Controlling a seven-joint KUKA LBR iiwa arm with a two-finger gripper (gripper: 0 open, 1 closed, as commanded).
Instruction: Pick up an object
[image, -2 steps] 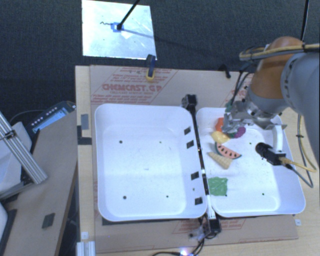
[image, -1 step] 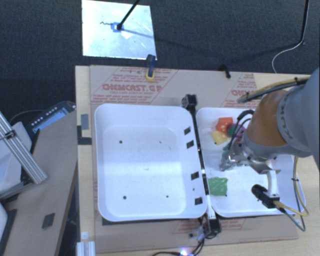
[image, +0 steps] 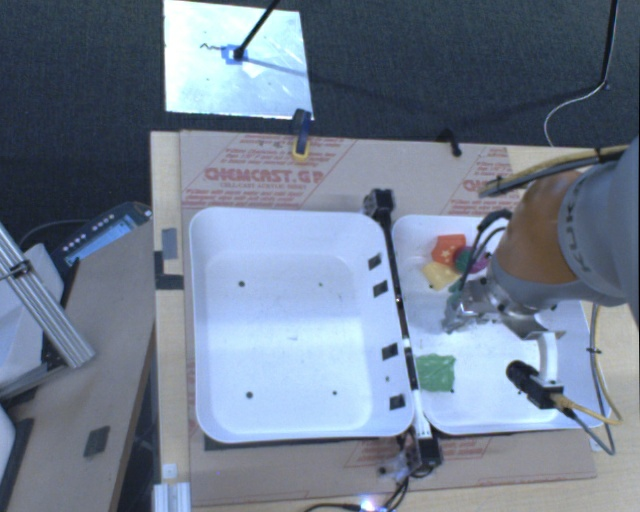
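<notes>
The end effector (image: 462, 312) looked like bare grey metal with a dull sheen. Just below it lay a green object (image: 435, 372), matt and slightly rough, like foam or cloth. The white bin (image: 560, 415) beneath it was smooth, glossy plastic, as was the left bin (image: 290, 425) beside it. The surface (image: 270, 165) underneath looked like matt brown cardboard printed in red.

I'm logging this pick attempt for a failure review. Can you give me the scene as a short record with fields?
arm: over the right bin, reaching in from the right
gripper: low in the right bin
green object: right bin, near edge, apart from the gripper
red object: right bin, far part
yellow object: beside the red object
left bin: white, next to the right bin
</notes>
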